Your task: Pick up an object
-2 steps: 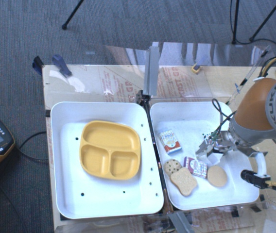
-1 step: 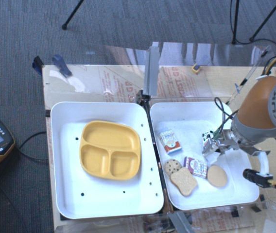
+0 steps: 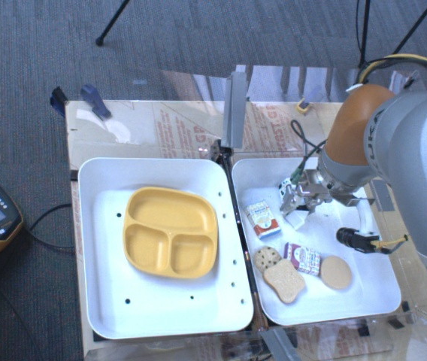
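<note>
Pale cardboard covers the bench (image 3: 168,126), and on it the right bin (image 3: 367,295) holds every loose item, so the pick has to happen there. The likeliest target, by my judgement, is the small carton (image 3: 262,219), which lies flat near the bin's left wall, just beside and to the left of the gripper (image 3: 298,201). The gripper hangs low over the bin's upper middle; whether it is spread or closed cannot be told from this view, and nothing is visibly held. Below the carton sit a cookie (image 3: 266,258) and a bread slice (image 3: 284,281), touching or nearly so, with a purple packet (image 3: 302,259) just beside them and a round tan disc (image 3: 337,272) further right. The main risk is a miss: coming down off-centre could nudge the carton against the left wall or slide it toward the cookie instead of gripping it. The flat items lower down would be hard to grasp and easy to push into one another. Free floor lies in the bin's right half and along its bottom edge; the left wall and the grey upright post (image 3: 234,115) between the bins limit movement that way. The left bin (image 3: 101,201) holds a yellow divided plate (image 3: 171,232), well apart from the work.
</note>
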